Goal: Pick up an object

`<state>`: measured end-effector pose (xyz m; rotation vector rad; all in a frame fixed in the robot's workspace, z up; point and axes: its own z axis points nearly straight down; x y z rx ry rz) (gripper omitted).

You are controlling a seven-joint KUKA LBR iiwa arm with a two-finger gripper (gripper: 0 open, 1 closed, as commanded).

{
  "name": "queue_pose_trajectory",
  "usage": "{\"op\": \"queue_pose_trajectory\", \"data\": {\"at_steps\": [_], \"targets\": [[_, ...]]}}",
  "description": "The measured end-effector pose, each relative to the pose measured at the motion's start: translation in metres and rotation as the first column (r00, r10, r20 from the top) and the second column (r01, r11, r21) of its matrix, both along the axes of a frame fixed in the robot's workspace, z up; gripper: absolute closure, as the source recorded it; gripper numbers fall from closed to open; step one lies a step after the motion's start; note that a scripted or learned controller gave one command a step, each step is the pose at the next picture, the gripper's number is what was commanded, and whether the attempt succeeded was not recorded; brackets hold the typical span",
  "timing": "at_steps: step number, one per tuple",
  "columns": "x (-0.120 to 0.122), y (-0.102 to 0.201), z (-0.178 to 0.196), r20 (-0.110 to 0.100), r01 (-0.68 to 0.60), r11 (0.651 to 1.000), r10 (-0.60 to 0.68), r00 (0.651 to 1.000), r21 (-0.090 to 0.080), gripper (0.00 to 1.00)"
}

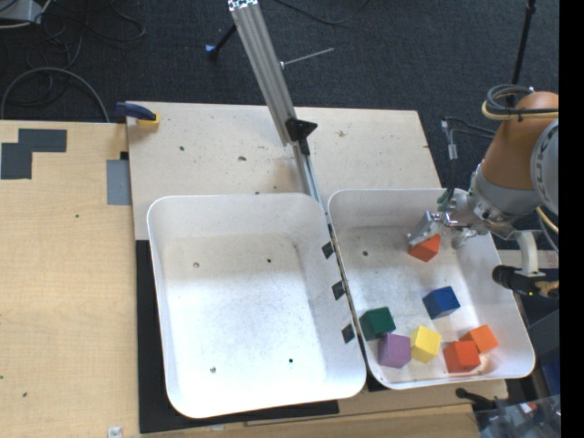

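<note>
Two shallow white plastic bins side by side on the bench: the left bin (182, 235) shows bare floor, the right bin (383, 213) carries all the loose pieces. Grey arm with orange band (520, 153) comes in from the right, wrist over the right bin's far right part. Its two-finger gripper (427, 237) points left and down, with a small red-orange block (424, 249) directly at its tip, touching or very nearly so; the block appears to sit between the fingers, held, though the fingers themselves are small and partly blurred, so I judge this a probable grasp, not a sure one. Whether the block is off the bin floor cannot be told. Key relation: block lies just below and at the end of the tool, no sideways offset to close, so the coming move looks like a straight lift. Remaining pieces cluster well nearer, apart from the gripper: blue cube (442, 301), dark green cube (377, 322), purple cube (394, 349), yellow cube (426, 343), two orange-red cubes (470, 348) near the right corner.
</note>
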<state>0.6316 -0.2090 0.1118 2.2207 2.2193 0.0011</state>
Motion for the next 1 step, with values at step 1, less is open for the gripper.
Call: {"op": "queue_pose_trajectory", "data": {"at_steps": [1], "targets": [[0.0278, 0.0157, 0.0503, 0.003, -0.004, 1.0, 0.004, 1.0, 0.0, 0.0]]}}
